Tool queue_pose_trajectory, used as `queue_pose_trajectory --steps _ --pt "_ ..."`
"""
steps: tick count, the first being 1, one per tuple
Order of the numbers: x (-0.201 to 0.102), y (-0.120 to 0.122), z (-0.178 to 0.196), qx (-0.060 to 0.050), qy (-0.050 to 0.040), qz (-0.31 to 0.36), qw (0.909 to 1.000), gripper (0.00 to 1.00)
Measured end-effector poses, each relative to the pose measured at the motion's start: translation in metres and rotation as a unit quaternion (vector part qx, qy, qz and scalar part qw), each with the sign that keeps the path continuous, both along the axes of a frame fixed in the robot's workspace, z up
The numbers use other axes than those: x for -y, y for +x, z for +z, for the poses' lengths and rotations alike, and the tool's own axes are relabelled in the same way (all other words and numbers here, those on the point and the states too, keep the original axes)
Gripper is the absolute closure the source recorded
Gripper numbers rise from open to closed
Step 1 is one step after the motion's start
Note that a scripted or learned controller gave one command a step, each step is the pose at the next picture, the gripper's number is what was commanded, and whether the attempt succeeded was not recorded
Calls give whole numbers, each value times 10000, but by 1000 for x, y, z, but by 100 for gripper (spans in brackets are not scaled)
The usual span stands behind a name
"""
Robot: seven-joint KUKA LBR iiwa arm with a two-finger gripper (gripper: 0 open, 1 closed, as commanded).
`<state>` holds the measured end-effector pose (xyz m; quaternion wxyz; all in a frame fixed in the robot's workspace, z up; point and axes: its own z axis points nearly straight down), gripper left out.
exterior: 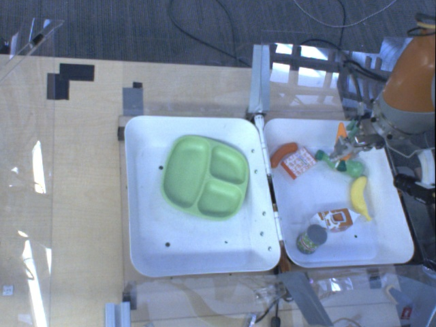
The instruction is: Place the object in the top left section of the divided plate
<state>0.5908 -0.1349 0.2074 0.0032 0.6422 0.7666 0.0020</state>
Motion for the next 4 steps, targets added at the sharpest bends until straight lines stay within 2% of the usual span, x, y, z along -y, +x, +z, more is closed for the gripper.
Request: queue_pose_trajectory --steps 1,2,3,4 --pt "-12 -14 11 -10 -5 1002 9950 100" --pt "-89 -12 49 -2 -2 780 9970 100" --pt "-171 -3 -15 -25 3 1024 9947 100" --pt "-170 -2 -15 -19 3 1019 9948 0"
